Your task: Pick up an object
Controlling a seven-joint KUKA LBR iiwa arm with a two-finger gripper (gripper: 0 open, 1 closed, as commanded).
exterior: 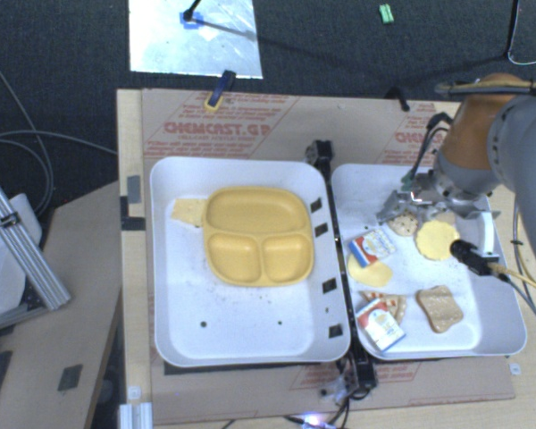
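Arm (518,141) comes in from view-right, orange band above the wrist. Claw (400,207) sits low over the R bin (509,329), just up-left of the yellow disc (437,239). Claw state: can't tell, the metal parts blur together from this angle. Nothing seen gripped in it.

Cookie (404,225), small, round, tan, lies flat just left of the disc, touching it or nearly so, right under the claw.

Other bits in the R bin, all vs. the disc:
- Pack (372,247), white w/ red & blue print, tilted: left of the disc & a bit lower, apart from it.
- Chip (371,274), pale yellow: below-left of the disc, just under the pack.
- Toast (439,308): straight below the disc, apart, lying flat.
- 2nd pack (382,325), same print: well below-left of the disc, by the bin's front corner. Something tan lies against its upper edge; can't tell what.

L bin (174,329), well left of the disc, holds a yellow 3-part tray (257,237) in the middle. A pale slab (189,211) touches the tray's upper-left corner.
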